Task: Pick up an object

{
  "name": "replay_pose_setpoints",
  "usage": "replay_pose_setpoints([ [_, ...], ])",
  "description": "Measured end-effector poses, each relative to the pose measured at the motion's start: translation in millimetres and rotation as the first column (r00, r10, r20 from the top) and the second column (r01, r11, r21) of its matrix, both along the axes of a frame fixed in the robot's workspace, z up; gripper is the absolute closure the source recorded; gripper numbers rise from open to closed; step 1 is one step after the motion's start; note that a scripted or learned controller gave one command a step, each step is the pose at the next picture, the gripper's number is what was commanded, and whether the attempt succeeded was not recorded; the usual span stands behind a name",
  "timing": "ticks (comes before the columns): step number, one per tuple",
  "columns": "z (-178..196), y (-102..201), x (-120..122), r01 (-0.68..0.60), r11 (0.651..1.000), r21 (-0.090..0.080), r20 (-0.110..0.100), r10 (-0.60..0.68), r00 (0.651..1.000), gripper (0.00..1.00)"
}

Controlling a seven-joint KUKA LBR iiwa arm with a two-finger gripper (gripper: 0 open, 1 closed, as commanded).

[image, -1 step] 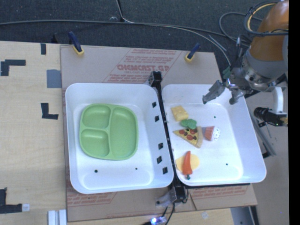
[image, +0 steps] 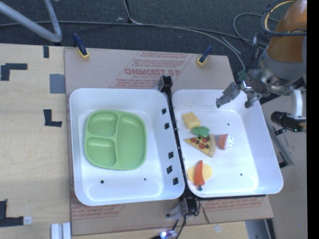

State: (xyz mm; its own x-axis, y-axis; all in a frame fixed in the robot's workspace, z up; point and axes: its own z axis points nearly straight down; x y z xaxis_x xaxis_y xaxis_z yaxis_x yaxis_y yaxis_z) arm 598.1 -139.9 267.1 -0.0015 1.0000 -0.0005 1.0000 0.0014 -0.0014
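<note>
— What is hard to make out from up here?

— My own upper arm runs off the right edge, so you get just the orange band and grey wrist. My two-finger gripper (image: 238, 96) hangs over the far right corner of the right shallow white bin (image: 249, 176); its jaws stand apart, one dark finger slanting left, the other pointing down, nothing between them. The small toy pieces are blurry, so I name them loosely.

— What is in that bin?

— A cluster near the middle divider: a small yellow square block (image: 190, 120) farthest back, a green leafy toy piece (image: 201, 131) just in front of it, touching a toy pizza slice with red dots (image: 202, 144). Just right of the slice lies a red-and-white rounded piece (image: 225, 141). Nearer the front sits an orange wedge on a yellow disc (image: 199, 173). All lie well apart from my jaws.

— And the other bin?

— The left shallow white bin (image: 84, 180) holds a light green plastic divided plate (image: 115, 139) with three compartments, lying flat. Both bins rest on a brown cardboard sheet (image: 149, 68) on the wooden tabletop (image: 30, 148).
</note>
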Motion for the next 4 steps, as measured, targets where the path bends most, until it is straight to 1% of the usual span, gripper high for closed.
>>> replay_pose_setpoints([
  [1,-47.2,-7.2,-3.6,0.001,1.000,0.000,-0.004,-0.001,1.000,0.00],
  [2,-91.8,-2.5,-4.0,0.000,1.000,0.000,-0.004,0.000,1.000,0.00],
  [3,-140.9,-4.3,-13.8,0.001,1.000,0.000,-0.005,-0.001,1.000,0.00],
  [4,-128.2,-3.2,-12.5,-0.002,1.000,0.001,-0.002,0.002,1.000,1.00],
])
